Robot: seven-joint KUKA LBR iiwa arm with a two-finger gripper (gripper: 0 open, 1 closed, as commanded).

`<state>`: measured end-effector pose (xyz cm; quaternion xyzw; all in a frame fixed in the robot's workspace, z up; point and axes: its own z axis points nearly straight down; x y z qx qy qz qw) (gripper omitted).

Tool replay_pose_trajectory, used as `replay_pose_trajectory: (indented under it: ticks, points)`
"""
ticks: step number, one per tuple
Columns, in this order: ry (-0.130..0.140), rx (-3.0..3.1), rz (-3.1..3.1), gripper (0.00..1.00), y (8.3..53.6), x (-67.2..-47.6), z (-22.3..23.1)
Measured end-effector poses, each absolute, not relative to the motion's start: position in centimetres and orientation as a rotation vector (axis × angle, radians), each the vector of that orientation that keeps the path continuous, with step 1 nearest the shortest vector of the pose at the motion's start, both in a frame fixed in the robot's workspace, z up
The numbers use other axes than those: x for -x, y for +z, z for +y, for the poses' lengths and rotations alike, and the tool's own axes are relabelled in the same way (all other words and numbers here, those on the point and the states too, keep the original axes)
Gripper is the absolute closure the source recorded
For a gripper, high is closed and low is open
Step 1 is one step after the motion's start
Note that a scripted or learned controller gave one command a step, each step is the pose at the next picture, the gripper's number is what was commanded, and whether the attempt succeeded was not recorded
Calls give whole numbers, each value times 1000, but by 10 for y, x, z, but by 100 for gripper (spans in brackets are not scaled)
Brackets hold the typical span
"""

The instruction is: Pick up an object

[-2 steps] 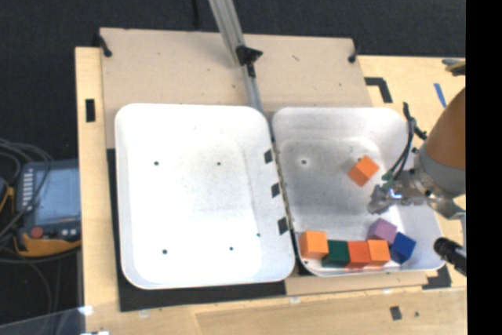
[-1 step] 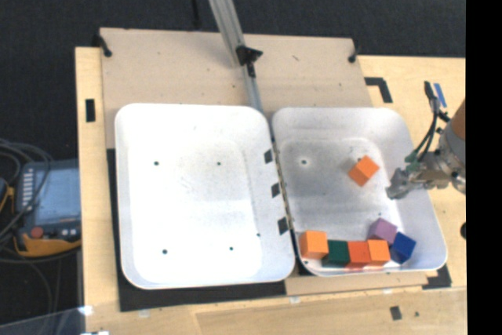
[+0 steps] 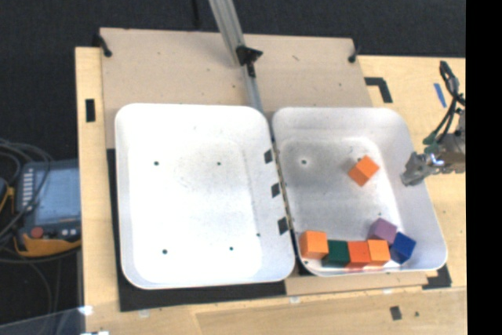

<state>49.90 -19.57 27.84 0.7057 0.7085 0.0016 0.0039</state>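
Observation:
The right bin [image 3: 329, 125] holds a lone orange cube [image 3: 363, 170] near its middle. Along its near edge sits a row of blocks: an orange one [image 3: 315, 243], a green one [image 3: 338, 253], two more orange ones [image 3: 369, 252], a purple one [image 3: 383, 230] and a blue one [image 3: 402, 245]. My gripper [image 3: 416, 169] is at the right rim of that bin, to the right of the lone orange cube and apart from it. Nothing shows between its fingers, and their spread is too small to read.
The left bin [image 3: 196, 192] lies beside the right one. A slanted metal post [image 3: 223, 8] rises from behind the bins. A control pendant [image 3: 47, 204] with cables rests off the bench at the left.

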Motion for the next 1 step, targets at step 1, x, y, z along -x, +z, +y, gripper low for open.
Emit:
replay_pose_trajectory:
  ticks: [1]
  points:
    - [3, -2212, 2227, 100, 282, -514, -153]
